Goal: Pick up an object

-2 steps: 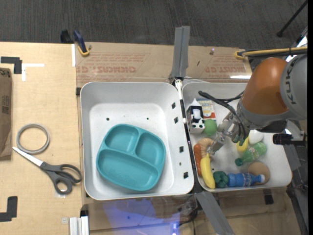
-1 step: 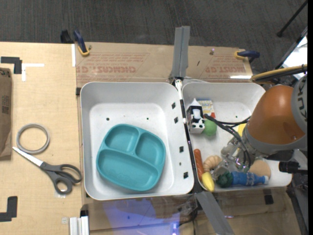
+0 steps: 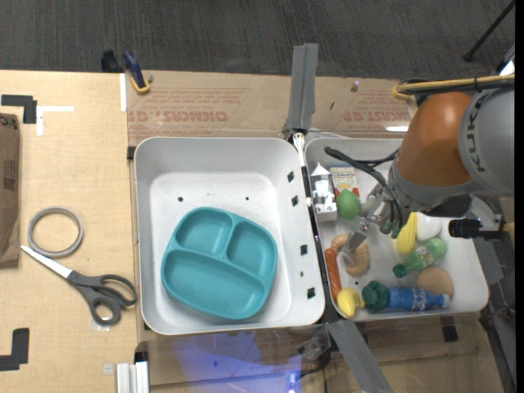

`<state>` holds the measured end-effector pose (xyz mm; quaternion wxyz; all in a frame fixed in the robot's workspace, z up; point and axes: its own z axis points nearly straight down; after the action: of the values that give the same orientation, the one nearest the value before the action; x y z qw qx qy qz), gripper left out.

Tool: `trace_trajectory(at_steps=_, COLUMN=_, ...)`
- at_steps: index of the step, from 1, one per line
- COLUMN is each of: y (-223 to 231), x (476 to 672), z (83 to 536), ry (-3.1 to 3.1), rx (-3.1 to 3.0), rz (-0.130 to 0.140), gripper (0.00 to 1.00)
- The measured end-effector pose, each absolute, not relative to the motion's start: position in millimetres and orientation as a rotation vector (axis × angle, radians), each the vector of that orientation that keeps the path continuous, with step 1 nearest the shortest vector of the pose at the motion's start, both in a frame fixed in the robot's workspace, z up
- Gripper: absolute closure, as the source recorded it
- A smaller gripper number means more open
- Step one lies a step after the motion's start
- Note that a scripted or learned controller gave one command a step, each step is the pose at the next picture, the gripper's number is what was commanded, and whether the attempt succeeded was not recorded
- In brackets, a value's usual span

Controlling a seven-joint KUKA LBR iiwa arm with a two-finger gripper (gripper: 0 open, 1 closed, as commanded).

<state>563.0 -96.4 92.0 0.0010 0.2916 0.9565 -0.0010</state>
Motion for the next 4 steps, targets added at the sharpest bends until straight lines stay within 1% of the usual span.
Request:
trace_trajectory(at_steps=1, y=-146.4, x=574.1, z=103.7, ry=3.026, rx=0.83, rz=-0.001, gripper=0.0)
trace_trajectory(at_steps=2, y=-180.1, x=539.0, z=91.5, ry=3.024, rx=0.852, rz=0.003, gripper=0.0)
trace_trajectory(at_steps=3, y=-173.4, x=540.9, z=100.7, ry=3.027, rx=0.847, rz=0.021, gripper=1.0)
trace_trajectory(at_steps=4, y=-114.0, x=567.0, z=115.3, ry=2.935, rx=1.116, rz=0.0, gripper=1.0)
